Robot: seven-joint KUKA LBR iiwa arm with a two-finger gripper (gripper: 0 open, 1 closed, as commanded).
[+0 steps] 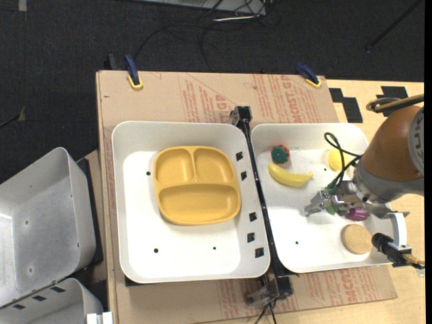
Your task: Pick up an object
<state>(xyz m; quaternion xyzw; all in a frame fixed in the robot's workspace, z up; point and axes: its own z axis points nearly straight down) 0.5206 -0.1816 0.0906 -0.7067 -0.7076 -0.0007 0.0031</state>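
In the right bin (297, 252) my gripper (321, 204) hangs low over the middle of the floor, reaching in from the right. A small green piece (331, 205) and a purple object (356, 214) lie right by the gripper, partly hidden by the wrist. Just up and left of the gripper lies a yellow banana (289, 175). Beyond it sits a green and red fruit (279, 154), with a yellow lemon-like object (333, 159) at the back right. A round tan disc (356, 239) rests near the front right corner.
The left bin (135, 248) holds a yellow divided plate (197, 184). A black divider (255, 194) runs between the two bins. A black cable (339, 155) loops from the arm over the right bin. A grey tub (40, 221) stands off the bench at the left.
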